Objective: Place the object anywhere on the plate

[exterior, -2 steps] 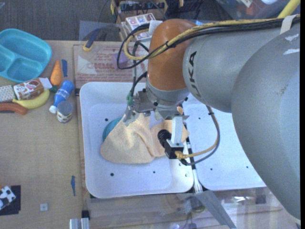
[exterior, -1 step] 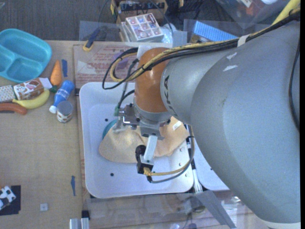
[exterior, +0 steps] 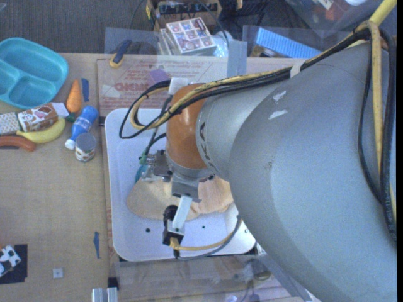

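Arm (exterior: 296,168) low over tan plate (exterior: 143,201) in white bin (exterior: 123,231), pincer (exterior: 157,172) mostly hidden, grip impossible to tell.

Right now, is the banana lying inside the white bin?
No, the banana lies on the wooden bench to the left of the white bin, next to a blue bottle.

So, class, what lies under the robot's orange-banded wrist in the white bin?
A tan plate lies flat on the white bin floor, showing on both sides of the wrist. Its middle is covered by the arm, so whether anything rests there cannot be seen.
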Robot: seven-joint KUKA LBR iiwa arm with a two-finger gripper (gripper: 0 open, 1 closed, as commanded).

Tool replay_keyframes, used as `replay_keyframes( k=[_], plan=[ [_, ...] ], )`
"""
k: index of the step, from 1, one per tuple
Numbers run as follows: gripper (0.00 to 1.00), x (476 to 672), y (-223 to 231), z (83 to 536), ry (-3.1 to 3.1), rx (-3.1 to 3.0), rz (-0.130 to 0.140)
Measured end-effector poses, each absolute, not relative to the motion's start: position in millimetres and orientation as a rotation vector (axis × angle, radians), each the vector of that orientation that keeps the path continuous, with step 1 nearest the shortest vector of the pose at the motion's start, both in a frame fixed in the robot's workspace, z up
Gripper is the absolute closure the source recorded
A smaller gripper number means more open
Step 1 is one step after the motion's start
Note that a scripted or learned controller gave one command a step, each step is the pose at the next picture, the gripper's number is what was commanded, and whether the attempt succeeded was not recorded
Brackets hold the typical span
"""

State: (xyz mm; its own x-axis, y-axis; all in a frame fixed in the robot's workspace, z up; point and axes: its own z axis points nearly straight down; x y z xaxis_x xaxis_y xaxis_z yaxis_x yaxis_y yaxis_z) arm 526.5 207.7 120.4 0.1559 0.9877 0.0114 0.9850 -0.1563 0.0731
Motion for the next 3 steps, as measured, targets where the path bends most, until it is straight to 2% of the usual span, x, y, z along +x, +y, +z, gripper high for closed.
replay_keyframes(
  k=[1, 2, 3],
  plan=[
    [0.0, 508.1, 219, 118, 1.475, 2.738, 0.135],
    [0.0, 504.5, 229, 117, 0.975, 2.981, 0.141],
    [0.0, 485.9, 67, 162, 0.783, 3.031, -0.007]
  ],
)
